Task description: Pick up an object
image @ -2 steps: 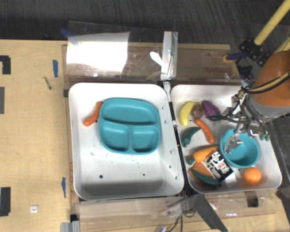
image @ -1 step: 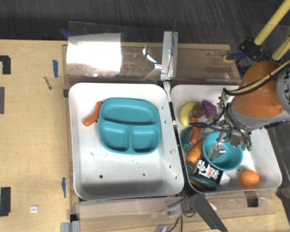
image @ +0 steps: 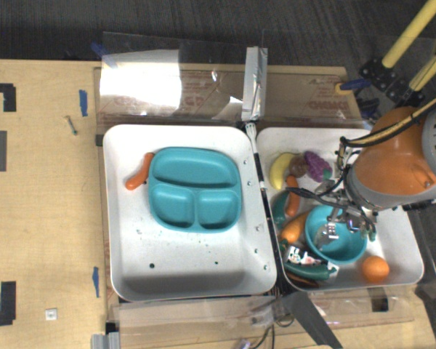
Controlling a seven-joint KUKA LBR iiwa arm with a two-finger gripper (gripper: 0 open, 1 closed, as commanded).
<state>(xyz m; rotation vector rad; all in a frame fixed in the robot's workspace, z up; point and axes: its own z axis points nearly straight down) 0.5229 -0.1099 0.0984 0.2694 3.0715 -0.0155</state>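
Two bins; our gripper (image: 339, 226) hangs over the bowl (image: 337, 240) near the right bin's (image: 405, 262) front edge.
We cannot tell its opening or hold; we should descend squarely on the bowl's rim, clear of the orange (image: 376, 268).

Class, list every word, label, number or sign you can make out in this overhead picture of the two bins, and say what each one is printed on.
Reddish print on the cardboard panel behind the bins: too blurred to read.
White label with dark marks on the dark object in the right bin: too small to read.
Small square mark on the bench: no legible text.
Nothing can be quoted.
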